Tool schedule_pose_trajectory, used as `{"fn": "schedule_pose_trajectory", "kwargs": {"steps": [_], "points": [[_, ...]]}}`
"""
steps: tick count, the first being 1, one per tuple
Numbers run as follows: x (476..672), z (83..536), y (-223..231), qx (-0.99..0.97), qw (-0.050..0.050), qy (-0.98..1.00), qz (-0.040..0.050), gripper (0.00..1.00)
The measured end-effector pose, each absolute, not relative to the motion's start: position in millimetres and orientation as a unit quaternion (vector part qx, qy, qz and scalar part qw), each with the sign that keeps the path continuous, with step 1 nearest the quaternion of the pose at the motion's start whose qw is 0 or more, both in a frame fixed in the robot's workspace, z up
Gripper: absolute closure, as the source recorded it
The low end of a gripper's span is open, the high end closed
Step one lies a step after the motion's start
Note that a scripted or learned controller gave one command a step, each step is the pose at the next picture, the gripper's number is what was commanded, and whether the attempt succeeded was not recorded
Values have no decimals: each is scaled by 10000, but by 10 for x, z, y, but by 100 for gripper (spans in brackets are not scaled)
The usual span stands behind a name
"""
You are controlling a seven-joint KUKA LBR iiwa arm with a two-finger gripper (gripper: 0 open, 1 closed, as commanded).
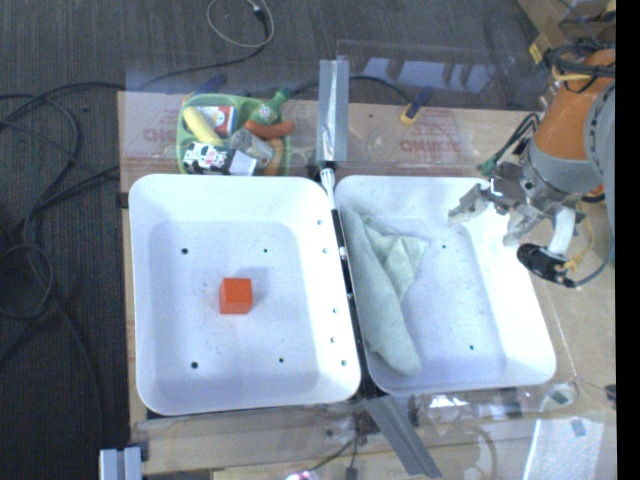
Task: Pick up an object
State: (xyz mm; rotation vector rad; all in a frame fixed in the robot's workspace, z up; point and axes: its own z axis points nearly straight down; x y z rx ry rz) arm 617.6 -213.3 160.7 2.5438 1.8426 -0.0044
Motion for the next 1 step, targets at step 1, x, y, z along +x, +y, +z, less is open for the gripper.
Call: {"fn": "schedule_pose_trajectory", "kwargs": {"steps": [1], "points": [[6326,2247,-2173,8691,6,4946,-23,0]]}}
